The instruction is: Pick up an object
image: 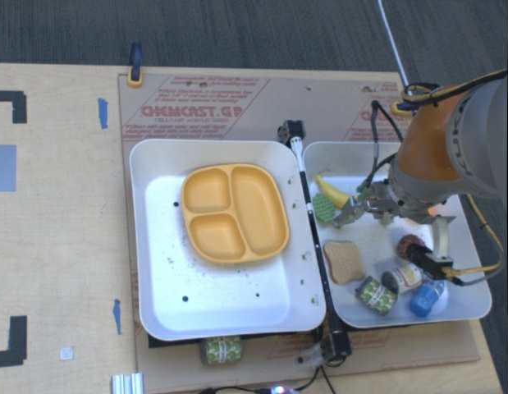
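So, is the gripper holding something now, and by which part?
It cannot be told. The gripper hangs over the right bin, next to the green object, and nothing is seen in it.

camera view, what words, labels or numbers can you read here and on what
"CHEMCAST GP": red print on the brown sheet behind the two bins; it repeats fainter at the sheet's right end, partly hidden by the arm.
Smaller red lines around that print: too small to read.
Green can in the right bin: label too blurred to read.
Can at the bench's front edge: unreadable.
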Robot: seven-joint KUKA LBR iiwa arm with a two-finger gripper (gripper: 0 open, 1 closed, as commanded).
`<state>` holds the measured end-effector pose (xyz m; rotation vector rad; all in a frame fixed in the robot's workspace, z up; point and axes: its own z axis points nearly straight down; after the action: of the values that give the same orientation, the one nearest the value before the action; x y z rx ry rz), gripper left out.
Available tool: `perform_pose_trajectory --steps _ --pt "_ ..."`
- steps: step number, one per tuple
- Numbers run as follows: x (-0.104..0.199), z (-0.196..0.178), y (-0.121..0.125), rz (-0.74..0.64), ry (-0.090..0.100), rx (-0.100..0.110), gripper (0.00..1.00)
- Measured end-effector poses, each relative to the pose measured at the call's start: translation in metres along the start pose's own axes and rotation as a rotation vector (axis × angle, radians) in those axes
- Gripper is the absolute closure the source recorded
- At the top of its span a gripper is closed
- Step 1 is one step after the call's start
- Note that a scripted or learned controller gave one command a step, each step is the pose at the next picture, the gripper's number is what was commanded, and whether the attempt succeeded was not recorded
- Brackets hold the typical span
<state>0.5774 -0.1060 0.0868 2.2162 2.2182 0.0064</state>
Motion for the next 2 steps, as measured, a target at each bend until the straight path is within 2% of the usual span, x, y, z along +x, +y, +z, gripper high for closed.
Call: perform_pose_trajectory --steps 1,2 --pt "0.008 0.0 -0.067 0.001 0.002 0.004 0.0" --pt "0.009 0.0 -0.003 0.0 0.0 0.001 0.0"
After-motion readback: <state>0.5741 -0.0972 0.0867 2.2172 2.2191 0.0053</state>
